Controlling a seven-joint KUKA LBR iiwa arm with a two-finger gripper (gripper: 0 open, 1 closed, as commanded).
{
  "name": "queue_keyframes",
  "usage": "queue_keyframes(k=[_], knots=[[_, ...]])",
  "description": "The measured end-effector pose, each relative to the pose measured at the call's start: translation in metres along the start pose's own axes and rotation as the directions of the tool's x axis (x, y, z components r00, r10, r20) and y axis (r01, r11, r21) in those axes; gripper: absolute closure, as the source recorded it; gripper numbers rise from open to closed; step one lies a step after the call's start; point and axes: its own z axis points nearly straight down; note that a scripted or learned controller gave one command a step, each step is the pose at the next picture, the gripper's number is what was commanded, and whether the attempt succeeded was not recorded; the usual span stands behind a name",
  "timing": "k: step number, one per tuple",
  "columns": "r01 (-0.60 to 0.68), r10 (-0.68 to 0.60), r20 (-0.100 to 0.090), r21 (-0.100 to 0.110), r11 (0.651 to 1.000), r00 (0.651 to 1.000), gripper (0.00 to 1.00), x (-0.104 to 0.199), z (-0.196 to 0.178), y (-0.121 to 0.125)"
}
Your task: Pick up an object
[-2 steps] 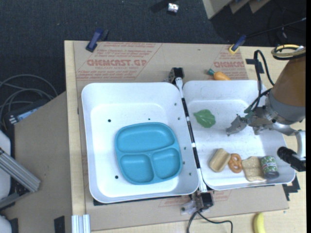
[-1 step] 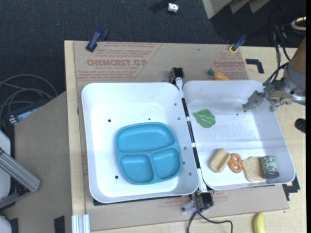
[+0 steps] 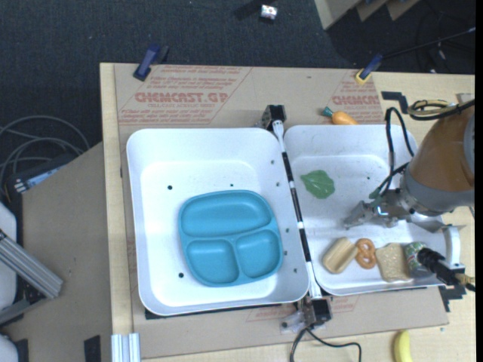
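The tool (image 3: 361, 216) sits low in the right bin (image 3: 355, 136), near its centre; its finger state cannot be determined. A green leaf (image 3: 318, 183) lies toward the bin's far left. Along the near edge lie a bread roll (image 3: 339, 255), a pretzel (image 3: 365, 253) and a toast slice (image 3: 392, 262). The left bin (image 3: 151, 164) holds a blue divided tray (image 3: 229, 235).

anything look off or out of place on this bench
Two things lie outside the bins: an orange carrot-like piece on the board behind the right bin, and a yellow piece on the board at the front edge. The blue tray sits slightly askew in the left bin.
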Motion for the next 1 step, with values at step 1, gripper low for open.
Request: queue_keyframes(k=[1], knots=[[0.001, -0.001, -0.001, -0.001, 1.000, 1.000, 0.00, 0.0725, 0.0019, 0.0117]])
